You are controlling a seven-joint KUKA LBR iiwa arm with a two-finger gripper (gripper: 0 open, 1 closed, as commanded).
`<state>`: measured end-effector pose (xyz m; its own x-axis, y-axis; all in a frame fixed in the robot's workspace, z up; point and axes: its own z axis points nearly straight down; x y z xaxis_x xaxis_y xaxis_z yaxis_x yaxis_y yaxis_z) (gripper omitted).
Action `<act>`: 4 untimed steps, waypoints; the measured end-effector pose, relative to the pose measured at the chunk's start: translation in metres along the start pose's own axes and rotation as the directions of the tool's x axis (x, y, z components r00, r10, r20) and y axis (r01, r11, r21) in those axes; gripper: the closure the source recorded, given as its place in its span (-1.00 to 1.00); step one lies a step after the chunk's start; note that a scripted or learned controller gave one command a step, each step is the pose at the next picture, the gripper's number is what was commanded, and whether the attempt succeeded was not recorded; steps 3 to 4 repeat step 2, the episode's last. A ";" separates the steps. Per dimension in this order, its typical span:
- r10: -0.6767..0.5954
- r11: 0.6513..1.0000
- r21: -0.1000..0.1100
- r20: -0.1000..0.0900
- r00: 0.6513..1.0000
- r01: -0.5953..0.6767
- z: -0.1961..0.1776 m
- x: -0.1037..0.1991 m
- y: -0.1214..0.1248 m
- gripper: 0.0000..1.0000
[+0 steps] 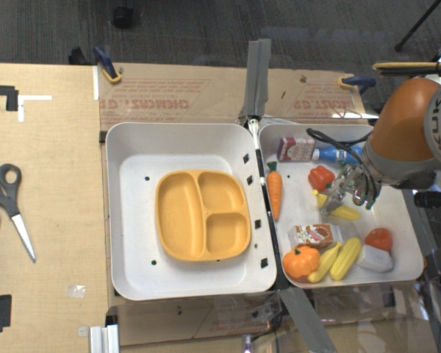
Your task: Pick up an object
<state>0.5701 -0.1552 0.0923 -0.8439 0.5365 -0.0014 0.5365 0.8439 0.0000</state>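
My gripper [338, 195] hangs low in the right bin [401, 276], its metal fingers over a small yellow toy [344, 213] and just right of a red pepper [321, 177]. Nothing shows clearly between the fingers. Around it lie a carrot [275, 194], a purple-and-white carton [297, 149], a blue bottle [336, 154], a brown snack box [315, 234], an orange pumpkin-like toy [302, 262], two yellow corn pieces [338, 259] and a red-and-white toy [378, 250].
The left bin [125, 219] holds a yellow divided plate [203, 215]. Scissors [13, 206] lie on the wooden bench at far left. A grey bar [256, 79] stands behind the join between the bins. Cardboard lies behind the bins.
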 end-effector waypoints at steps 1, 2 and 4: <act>0.110 0.994 0.000 0.000 0.994 -0.110 0.000 0.036 0.042 1.00; 0.191 0.982 0.000 0.001 0.982 -0.191 -0.100 0.040 0.156 1.00; 0.191 0.982 0.000 0.001 0.982 -0.191 -0.100 0.040 0.156 1.00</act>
